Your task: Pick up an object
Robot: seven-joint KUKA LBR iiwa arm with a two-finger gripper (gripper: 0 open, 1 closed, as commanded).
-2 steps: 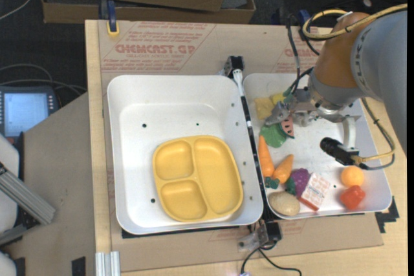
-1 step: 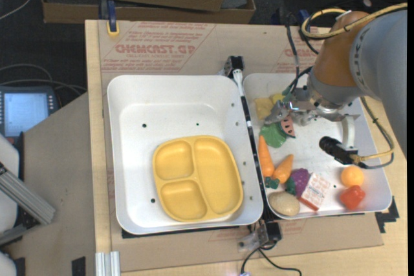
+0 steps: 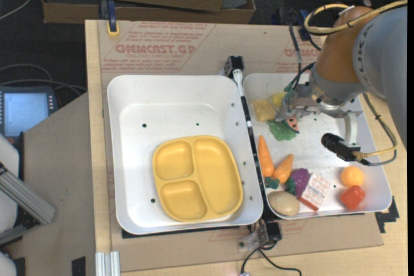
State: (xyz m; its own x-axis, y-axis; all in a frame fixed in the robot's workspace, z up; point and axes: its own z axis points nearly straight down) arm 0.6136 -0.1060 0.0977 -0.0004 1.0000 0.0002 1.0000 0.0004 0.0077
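Down in the right-hand bin [image 3: 378,171], toward its far left corner, the claw [image 3: 289,114] sits low over a small green leafy piece with a bit of red and white [image 3: 284,128]. Whether it is spread or pressed together I cannot tell from here; the wrist hides that.

That green piece looks like light play food, probably hollow plastic, with a floppy or ragged edge; I would guess it is easier pinched across its thicker middle than by the frill. Just beyond it lies a pale yellow piece [image 3: 265,109], smooth and likely slippery.

Nearer the front, two orange carrots [image 3: 272,161] lie side by side, stiff and tapered, best gripped across the fat end. Next come a purple bunch [image 3: 299,179], a flat red-and-white packet [image 3: 315,191], a beige roll [image 3: 283,203], an orange ball [image 3: 353,176] and a red tomato-like piece [image 3: 352,197]; the round ones would likely roll away.

Across the divide, the left bin [image 3: 123,139] holds a yellow divided tray [image 3: 195,178].
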